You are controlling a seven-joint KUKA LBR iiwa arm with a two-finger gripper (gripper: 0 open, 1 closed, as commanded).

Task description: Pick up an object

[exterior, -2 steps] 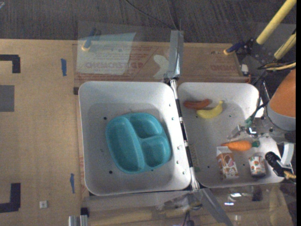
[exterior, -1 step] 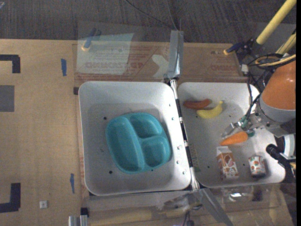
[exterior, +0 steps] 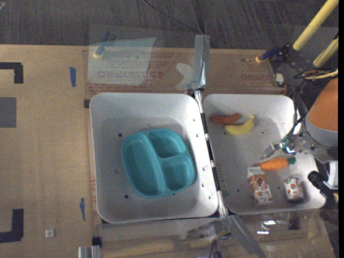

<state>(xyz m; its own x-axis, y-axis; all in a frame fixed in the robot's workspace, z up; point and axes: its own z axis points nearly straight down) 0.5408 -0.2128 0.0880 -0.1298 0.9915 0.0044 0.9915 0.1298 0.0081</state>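
In the right bin (exterior: 236,160) lie a reddish sausage (exterior: 226,118) and a yellow banana (exterior: 241,126) near the far wall. Toward the near right are an orange carrot (exterior: 275,164), a small juice carton (exterior: 259,185) and a small can (exterior: 293,188). My gripper (exterior: 278,148) reaches in from the right and hangs low over the bin, just above and behind the carrot. Nothing can be seen held in it. The arm's orange band (exterior: 328,114) rises behind it at the right edge.
The left bin (exterior: 107,117) holds a teal divided plate (exterior: 157,162). A metal divider (exterior: 207,144) runs between the two bins. Cables and yellow rods (exterior: 317,20) sit beyond the right bin's far corner. Cardboard covers the bench to the left.
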